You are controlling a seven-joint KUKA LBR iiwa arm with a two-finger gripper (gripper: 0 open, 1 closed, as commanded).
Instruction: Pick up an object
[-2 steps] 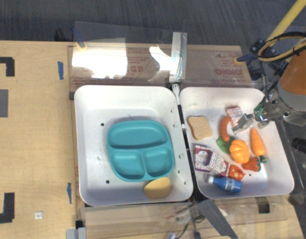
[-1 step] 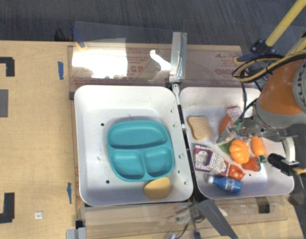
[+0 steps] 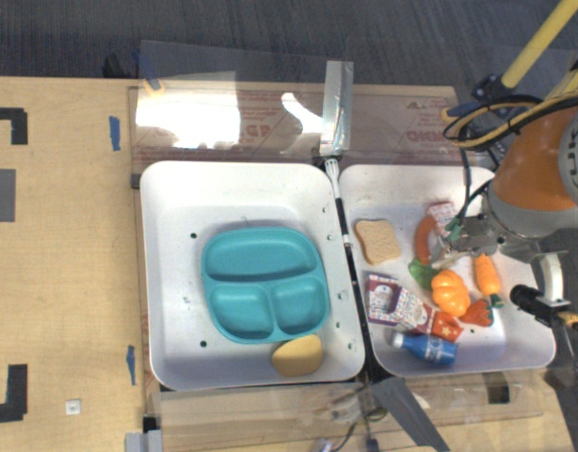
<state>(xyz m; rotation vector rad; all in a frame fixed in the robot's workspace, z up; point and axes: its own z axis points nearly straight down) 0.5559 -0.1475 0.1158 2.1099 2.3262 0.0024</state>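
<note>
The right bin (image 3: pixel 524 342) holds a heap of toy food. There is a bread slice (image 3: pixel 377 241), a red sausage (image 3: pixel 424 238), an orange round fruit (image 3: pixel 450 291), a carrot (image 3: pixel 487 276), a purple-and-white packet (image 3: pixel 391 301), a blue bottle (image 3: pixel 426 347), a red piece (image 3: pixel 477 314) and a small pink-and-white carton (image 3: pixel 441 214). My gripper (image 3: pixel 456 244) is low inside this bin, just above the orange fruit, between the sausage and the carrot. It hides what lies right under it.
The left bin (image 3: pixel 167 252) bears a teal divided plate (image 3: pixel 263 284) and a yellow sponge-like lump (image 3: pixel 297 355) at its front edge. A ridge (image 3: pixel 342 243) separates the two bins. The arm's orange band (image 3: pixel 538 163) hangs over the right bin's back right corner, with cables behind it.
</note>
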